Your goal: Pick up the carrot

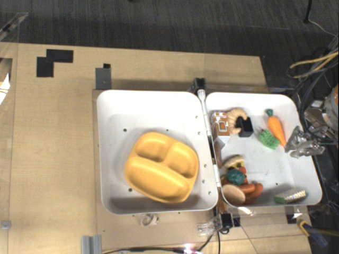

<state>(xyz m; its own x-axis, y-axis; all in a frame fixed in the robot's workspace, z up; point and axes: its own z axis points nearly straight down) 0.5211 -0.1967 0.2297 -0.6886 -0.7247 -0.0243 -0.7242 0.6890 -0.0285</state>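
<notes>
carrot (276,129): I see orange, green top
big lump (161,166), left bin: I log yellow
bins (111,157): white
bench (47,157): tan, black patches (53,61) upper left
block (268,139) beside carrot: green

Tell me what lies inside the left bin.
Inside the left bin lies one large yellow bread-shaped object. Whatever is under it is covered.

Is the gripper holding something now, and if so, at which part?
Nothing is held. The gripper hangs at the right bin's right edge; the carrot lies apart from it, inside.
</notes>
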